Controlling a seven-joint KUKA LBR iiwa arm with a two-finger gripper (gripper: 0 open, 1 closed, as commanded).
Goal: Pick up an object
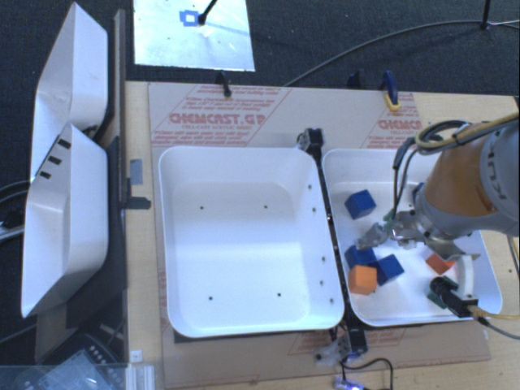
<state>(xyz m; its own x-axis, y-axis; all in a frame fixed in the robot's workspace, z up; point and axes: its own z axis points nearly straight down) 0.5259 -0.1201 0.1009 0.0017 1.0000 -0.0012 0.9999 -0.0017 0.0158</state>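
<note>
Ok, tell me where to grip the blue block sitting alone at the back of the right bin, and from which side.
Take the lone blue block across two opposite flat sides, coming straight down from above. It lies apart from the other blocks and off the right bin wall, so fingers likely fit on either side. Turn the gripper to match its skewed faces.

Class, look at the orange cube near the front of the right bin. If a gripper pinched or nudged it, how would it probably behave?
The orange cube looks solid and flat-faced, so it would probably stay stiff and slide rather than roll. It touches a blue block, which a push would likely shift too. It looks light, though that is a guess.
</note>
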